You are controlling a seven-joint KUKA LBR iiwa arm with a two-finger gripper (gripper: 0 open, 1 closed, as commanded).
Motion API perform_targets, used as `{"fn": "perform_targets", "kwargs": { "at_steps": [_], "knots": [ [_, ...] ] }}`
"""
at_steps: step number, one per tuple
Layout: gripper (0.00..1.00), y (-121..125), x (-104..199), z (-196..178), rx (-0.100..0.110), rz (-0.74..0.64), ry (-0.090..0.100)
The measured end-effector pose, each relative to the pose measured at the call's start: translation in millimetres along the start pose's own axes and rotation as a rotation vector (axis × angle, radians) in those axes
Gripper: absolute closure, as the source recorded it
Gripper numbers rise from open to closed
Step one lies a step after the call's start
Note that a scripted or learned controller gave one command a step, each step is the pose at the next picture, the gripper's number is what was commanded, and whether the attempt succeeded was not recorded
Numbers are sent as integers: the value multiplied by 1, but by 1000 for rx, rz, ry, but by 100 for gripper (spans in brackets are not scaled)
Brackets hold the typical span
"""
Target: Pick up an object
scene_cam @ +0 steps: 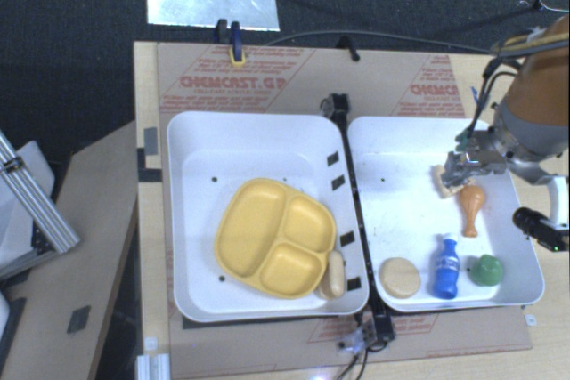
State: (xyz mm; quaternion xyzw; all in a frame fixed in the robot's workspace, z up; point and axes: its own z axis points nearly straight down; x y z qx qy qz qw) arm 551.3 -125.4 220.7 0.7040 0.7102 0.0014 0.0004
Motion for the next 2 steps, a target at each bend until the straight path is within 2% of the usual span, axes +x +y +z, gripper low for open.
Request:
{"fn": "perform_targets", "kwargs": {
  "at_steps": [1,2],
  "knots": [
    [100,8,64,3,0,-2,1],
    [100,14,110,-6,0,-1,0]
  ]
}}
